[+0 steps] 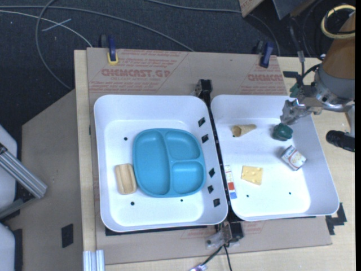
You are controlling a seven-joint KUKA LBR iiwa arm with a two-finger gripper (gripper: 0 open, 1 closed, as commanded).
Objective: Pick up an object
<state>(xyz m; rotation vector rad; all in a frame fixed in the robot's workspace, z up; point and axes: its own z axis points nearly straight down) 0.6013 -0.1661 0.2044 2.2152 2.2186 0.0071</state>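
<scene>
The right bin [316,199] holds a dark green roundish object [282,132] near its far right side. Also in it are a tan cone-shaped piece [243,130], a small white and red carton [293,158] and a yellow cheese-like slice [252,175]. My gripper [291,113] hangs over the bin's far right corner, just above and behind the green object, with the arm coming in from the right. Nothing can be seen held in it.
The left bin [107,151] carries a blue divided plate [169,161] with a tan bread-like piece [126,178] beside it on the left. A black divider with clips [211,151] runs between the bins. Clamps [113,54] hold the board's far edge.
</scene>
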